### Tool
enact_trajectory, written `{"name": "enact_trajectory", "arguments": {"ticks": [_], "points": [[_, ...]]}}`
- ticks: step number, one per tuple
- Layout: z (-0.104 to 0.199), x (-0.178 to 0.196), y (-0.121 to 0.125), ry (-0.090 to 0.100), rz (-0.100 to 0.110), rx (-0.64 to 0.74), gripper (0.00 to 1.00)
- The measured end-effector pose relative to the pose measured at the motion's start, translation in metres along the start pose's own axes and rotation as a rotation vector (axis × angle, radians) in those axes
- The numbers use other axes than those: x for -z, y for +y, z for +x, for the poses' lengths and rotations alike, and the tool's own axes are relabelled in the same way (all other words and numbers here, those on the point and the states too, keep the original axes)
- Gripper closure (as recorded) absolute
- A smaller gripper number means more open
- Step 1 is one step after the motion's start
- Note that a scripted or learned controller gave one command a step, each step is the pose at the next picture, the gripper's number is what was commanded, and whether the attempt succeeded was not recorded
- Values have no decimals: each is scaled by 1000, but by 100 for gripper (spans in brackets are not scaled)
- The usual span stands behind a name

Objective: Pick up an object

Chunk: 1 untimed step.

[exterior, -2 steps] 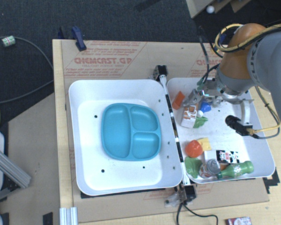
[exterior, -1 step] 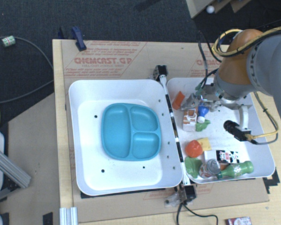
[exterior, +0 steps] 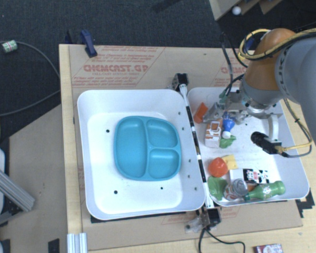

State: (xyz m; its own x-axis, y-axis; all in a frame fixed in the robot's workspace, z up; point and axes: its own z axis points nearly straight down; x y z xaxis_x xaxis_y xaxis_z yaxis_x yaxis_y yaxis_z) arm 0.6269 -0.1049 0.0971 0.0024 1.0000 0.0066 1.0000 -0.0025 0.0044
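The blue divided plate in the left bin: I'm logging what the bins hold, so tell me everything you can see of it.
The blue divided plate is a light blue, rounded-corner dish that looks like smooth plastic, moulded into three compartments: one tall one on its left, two smaller ones on its right. It lies flat and face up near the middle of the left bin, turned slightly askew. Nothing sits in its compartments, and only the bin floor touches it.
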Motion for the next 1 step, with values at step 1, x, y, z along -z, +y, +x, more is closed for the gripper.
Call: {"name": "enact_trajectory", "arguments": {"ticks": [1], "points": [[1, 9, 3, -5, -18, 2, 100]]}}
